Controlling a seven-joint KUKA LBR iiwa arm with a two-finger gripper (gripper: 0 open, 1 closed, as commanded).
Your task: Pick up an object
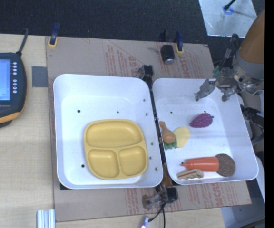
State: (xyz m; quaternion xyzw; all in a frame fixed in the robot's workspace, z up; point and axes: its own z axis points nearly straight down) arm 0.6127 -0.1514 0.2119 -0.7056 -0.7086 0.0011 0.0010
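On the surface (27,175), two white bins are seen side by side. The left bin (70,94) is occupied by a yellow tray (115,147) with three compartments, nothing lying in any of them. The right bin (237,127) is where the pickable things are gathered: a carrot (166,133) is lodged against its left wall, touching a lemon (182,136) just beside it; a sandwich (190,174) is set near the front wall, with a hot dog (202,163) just behind it and a brown cookie (226,165) at the hot dog's right end. Purple grapes (201,120) are left alone near the bin's middle, well apart from the rest. All are judged to be toy food, light, stiff and somewhat slick, unlikely to be harmed by a firm pinch. The grapes are judged the easiest target, being isolated and bumpy enough to be gripped across the short width; the hot dog could be taken across its narrow middle, while the carrot is judged awkward so close to the wall. The gripper (215,91) is held above the bin's far right corner, its fingers spread apart and nothing between them, not yet lowered to any object.
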